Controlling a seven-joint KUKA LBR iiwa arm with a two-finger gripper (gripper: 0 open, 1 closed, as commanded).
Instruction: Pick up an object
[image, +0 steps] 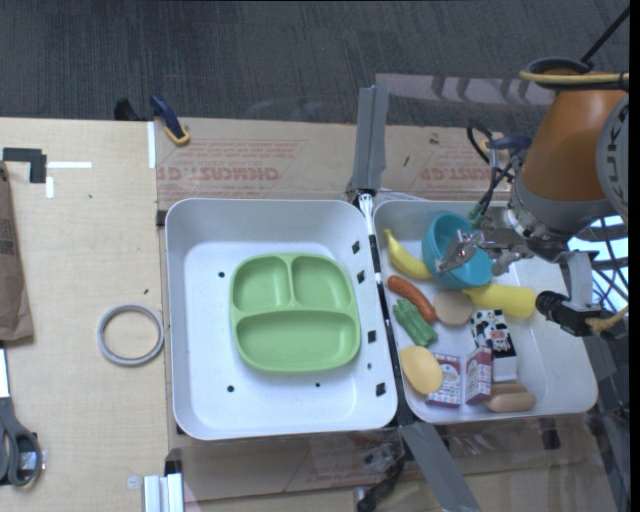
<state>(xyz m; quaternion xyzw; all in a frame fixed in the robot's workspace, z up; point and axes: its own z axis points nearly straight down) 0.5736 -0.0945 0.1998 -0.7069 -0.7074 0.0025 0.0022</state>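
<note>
Arm: grey, orange band, reaching in over the far right corner of the right bin (560, 400).
Gripper (462, 252): low over the far part of the right bin, against the near rim of the blue bowl (450, 243).
Jaws: cannot tell whether they are open or closed; nothing is clearly seen between the fingers.
Blue bowl: far middle of the right bin, partly hidden by the gripper.
Banana (405, 260): by the bin's left wall, just left of the bowl.
Yellow block (505, 298): near side of the bowl, lying crosswise toward the right wall.
Sausage (411, 295): beside the left wall, nearer than the banana.
Green pod (412, 323): touching the sausage's near side.
Beige disc (452, 308): between the sausage and the yellow block.
Cow-print carton (491, 333): middle of the bin, nearer than the block.
Lemon (421, 370): near left corner.
Pink carton (446, 381): near edge, just right of the lemon.
Red carton (478, 376): touching the pink carton's right side.
Bread roll (510, 402): near edge, right of the cartons.
Left bin (195, 400): holds a green divided plate (295, 312) in its middle.
Bench: a tape ring (131, 333) lies left of the left bin, apart from it.
</note>
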